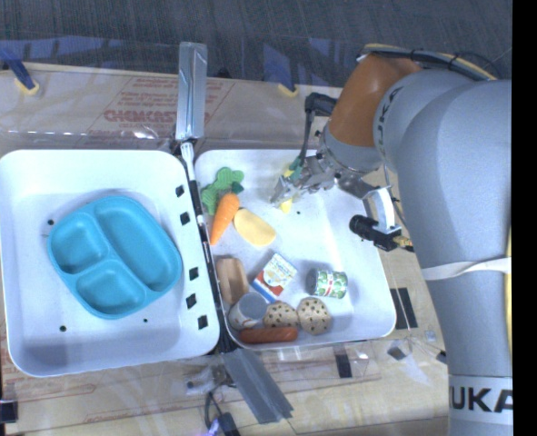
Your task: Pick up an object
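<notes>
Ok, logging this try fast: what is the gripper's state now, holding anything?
Gripper: low over the right bin, near its far wall; open or shut cannot be told, and nothing is seen held.

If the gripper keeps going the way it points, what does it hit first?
Probably bare bin floor just under the gripper; the yellow food piece lies a little further along. Depth is hard to judge.

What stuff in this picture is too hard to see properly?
- The gripper: small and blurry in the camera view, so its grip can't be judged.
- The green can: label too small to read.
- The right bin: the arm covers its right side.
- The sausage: partly tucked under the cookies.
</notes>
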`<state>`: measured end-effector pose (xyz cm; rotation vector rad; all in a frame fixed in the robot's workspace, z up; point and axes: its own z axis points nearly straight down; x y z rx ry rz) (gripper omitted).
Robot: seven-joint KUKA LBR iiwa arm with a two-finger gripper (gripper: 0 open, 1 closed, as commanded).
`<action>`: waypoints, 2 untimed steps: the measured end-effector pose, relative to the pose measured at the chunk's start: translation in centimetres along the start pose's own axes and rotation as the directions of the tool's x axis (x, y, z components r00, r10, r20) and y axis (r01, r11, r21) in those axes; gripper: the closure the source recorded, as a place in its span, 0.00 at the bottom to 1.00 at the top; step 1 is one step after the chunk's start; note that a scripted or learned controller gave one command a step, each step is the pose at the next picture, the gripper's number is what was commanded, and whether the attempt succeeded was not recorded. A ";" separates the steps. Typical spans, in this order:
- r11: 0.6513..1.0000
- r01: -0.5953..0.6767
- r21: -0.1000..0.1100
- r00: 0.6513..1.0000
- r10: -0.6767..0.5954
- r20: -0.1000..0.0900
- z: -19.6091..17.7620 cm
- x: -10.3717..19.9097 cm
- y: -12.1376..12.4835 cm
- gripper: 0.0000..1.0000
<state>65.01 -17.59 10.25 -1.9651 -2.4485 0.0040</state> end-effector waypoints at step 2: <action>0.997 -0.071 -0.001 0.997 0.071 0.000 -7.3 2.2 1.1 1.00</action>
